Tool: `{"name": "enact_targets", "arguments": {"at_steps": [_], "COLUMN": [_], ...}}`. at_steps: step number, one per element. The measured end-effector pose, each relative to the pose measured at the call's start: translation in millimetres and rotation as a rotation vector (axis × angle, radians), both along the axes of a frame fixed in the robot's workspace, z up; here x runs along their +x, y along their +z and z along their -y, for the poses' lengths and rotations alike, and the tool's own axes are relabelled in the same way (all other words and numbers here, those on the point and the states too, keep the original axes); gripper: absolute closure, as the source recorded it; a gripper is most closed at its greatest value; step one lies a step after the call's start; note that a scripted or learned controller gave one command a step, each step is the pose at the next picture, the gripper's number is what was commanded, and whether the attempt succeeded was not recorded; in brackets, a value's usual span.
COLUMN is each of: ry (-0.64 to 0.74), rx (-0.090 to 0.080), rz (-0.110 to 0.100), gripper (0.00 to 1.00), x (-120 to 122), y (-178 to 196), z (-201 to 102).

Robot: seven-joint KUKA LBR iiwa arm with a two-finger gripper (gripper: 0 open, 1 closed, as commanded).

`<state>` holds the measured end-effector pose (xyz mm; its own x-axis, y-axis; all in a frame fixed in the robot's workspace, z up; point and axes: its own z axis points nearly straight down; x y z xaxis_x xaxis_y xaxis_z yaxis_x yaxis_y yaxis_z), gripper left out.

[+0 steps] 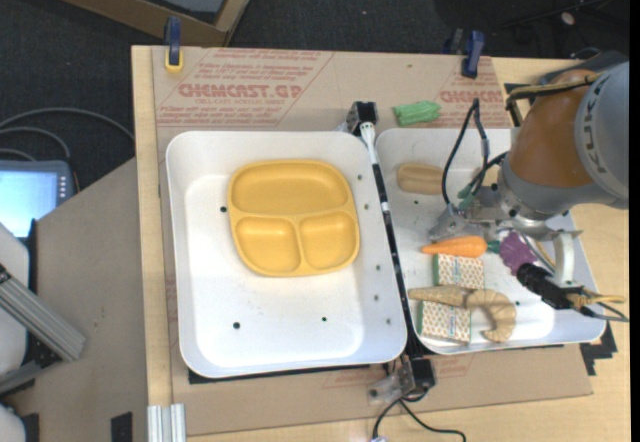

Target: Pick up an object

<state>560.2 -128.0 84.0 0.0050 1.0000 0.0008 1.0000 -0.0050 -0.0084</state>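
Holding a yellow plate (pixel 294 216), the left bin (pixel 200 310) neighbours the right bin's (pixel 590 328) carrot (pixel 455 247); gripper (pixel 470 218) state unclear.

Two bins sit side by side on a bench (pixel 260 90). A divided plate (pixel 294 215) lies in the left bin (pixel 200 330). The right bin (pixel 560 330) holds a carrot (pixel 455 247), with a croissant (pixel 480 302) nearer the camera and a roll (pixel 420 178) behind.
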Motion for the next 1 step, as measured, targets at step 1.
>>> {"name": "enact_targets", "arguments": {"at_steps": [1], "ry": [0.002], "rx": [-0.001], "rz": [0.011], "gripper": [1.0], "x": [5.2], "y": [10.9], "z": [-1.7]}}
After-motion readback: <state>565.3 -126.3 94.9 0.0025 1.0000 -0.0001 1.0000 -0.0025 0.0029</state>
